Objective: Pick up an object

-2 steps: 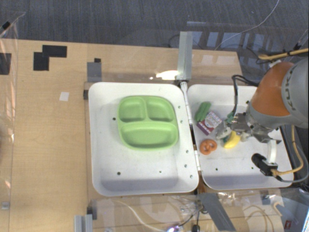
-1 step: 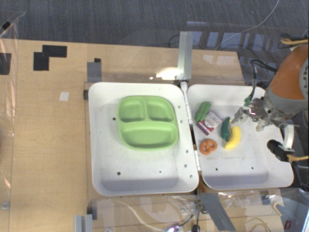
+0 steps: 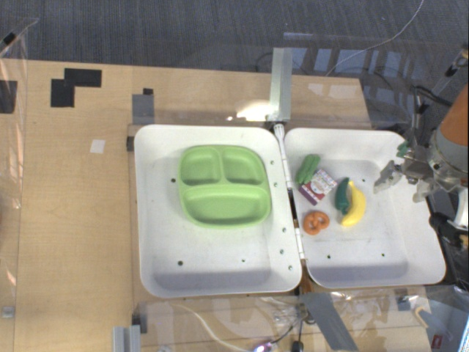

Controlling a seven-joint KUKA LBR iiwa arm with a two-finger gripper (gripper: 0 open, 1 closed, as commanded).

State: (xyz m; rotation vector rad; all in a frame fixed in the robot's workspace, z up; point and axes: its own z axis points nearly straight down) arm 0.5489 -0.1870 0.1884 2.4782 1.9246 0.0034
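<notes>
We see a wooden bench (image 3: 73, 196) carrying two shallow white bins side by side. We use the right bin (image 3: 381, 259) as landmark. The left bin (image 3: 212, 270) touches it along its left wall, and a green divided tray (image 3: 223, 185) lies in the middle of that left bin, three compartments, nothing in them.

The grey arm (image 3: 451, 141) with its orange band comes in over the right bin's right edge. The jaws (image 3: 401, 180) hover above the bin's upper right part, spread wide with nothing between the fingers; one fingertip (image 3: 382, 182) points toward the bin's centre.

All the small objects sit in the left half of the right bin. A yellow banana (image 3: 355, 205) lies nearest the bin's centre, well apart from the jaws. A dark green item (image 3: 342, 195) touches the banana's left side; we cannot tell what it is. A purple and white packet (image 3: 318, 185) lies just left of that, tilted. A light green pickle-shaped piece (image 3: 308, 169) lies above the packet, close to the bin's left wall, touching or nearly touching the packet. An orange pretzel-like piece (image 3: 316, 222) lies below the packet, near the left wall, just apart from the banana.

Black tape marks (image 3: 73, 85) sit on the bench far left of the right bin.
</notes>
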